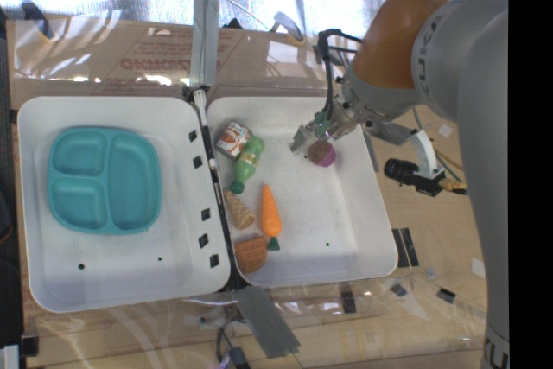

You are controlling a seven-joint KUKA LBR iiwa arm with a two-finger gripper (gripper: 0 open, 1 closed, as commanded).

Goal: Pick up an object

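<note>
My gripper [314, 136] hangs over the back part of the right bin [346, 225], reaching in from the right. A small purple rounded object [323, 154] sits right at its lower tip, touching or nearly touching it; whether it is gripped is unclear. Further left in the same bin lie a small red-and-white can [233, 138], a green bottle [247, 163], an orange carrot [270, 211], a tan cone [239, 209] and a brown waffle-like piece [251, 253].
The left bin [52, 281] holds a teal divided plate [104, 180]. A black-clipped divider [207, 186] separates the two bins. The arm's grey body and orange band [406, 39] loom over the right bin's back right corner. A black fitting [410, 171] lies just outside its right wall.
</note>
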